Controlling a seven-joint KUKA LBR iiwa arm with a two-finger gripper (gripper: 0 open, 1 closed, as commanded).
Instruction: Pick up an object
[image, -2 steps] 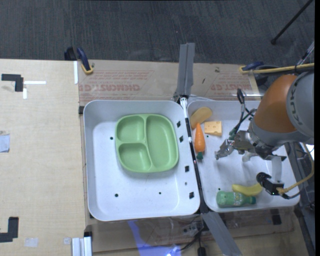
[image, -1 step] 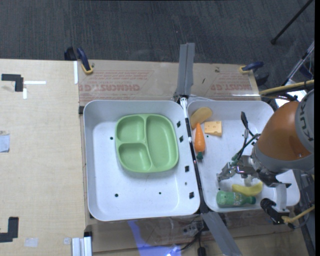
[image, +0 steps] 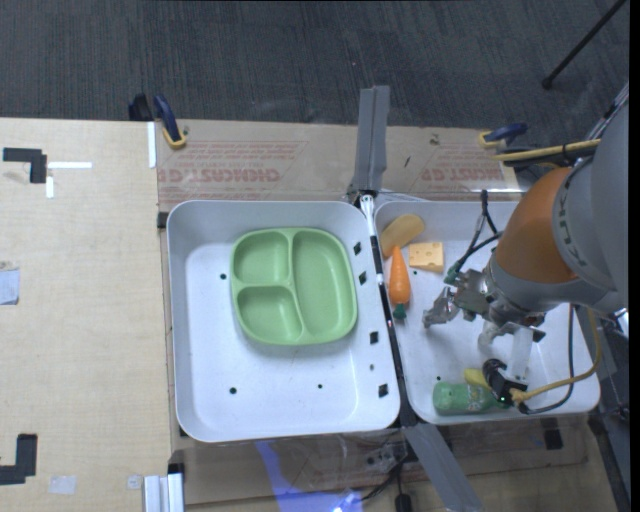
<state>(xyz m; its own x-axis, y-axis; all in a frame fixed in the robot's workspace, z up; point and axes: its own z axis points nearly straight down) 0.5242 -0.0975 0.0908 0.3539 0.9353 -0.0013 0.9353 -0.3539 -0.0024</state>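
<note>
The right bin (image: 560, 400) holds several toy foods. An orange carrot (image: 399, 277) lies along its left wall. A yellow cheese wedge (image: 427, 256) and a tan rounded piece (image: 402, 230) sit at the far left corner. A green bottle (image: 460, 397) lies on its side near the front wall, with a small yellow item (image: 477, 377) just behind it. My gripper (image: 482, 315) hangs low over the middle of this bin, right of the carrot and behind the bottle. The wrist body hides its tip.
The left bin (image: 200, 380) carries a light green divided plate (image: 294, 286) toward its back. A yellow cable (image: 560, 385) loops off the arm over the right bin's front right corner. Cardboard (image: 260, 165) lies behind the bins, and clamps hold it at the back.
</note>
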